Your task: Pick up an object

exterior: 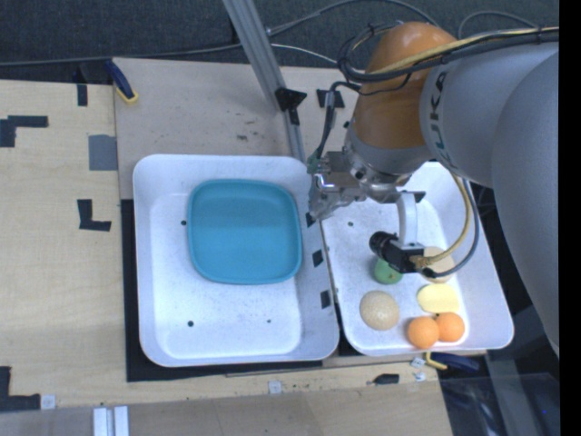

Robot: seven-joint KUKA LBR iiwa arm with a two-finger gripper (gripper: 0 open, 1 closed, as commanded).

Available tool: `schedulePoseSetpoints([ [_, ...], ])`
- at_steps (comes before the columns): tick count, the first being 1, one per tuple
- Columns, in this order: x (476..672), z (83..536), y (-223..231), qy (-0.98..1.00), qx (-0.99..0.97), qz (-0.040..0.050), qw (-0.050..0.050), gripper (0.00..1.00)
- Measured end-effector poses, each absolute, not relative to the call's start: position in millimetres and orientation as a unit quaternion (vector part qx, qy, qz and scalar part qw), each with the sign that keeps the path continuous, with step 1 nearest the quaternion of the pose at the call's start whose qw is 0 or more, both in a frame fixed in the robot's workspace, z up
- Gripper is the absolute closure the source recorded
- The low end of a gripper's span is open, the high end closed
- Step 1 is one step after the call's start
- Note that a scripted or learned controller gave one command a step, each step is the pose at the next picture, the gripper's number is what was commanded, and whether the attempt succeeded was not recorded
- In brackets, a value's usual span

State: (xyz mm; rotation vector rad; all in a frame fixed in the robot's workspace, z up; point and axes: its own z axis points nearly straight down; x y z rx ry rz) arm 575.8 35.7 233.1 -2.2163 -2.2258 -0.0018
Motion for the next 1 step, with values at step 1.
schedulePoseSetpoints([
  [1,542.2,233.4,70.6,-0.708,-0.706,0.0000,0.001,1.00],
])
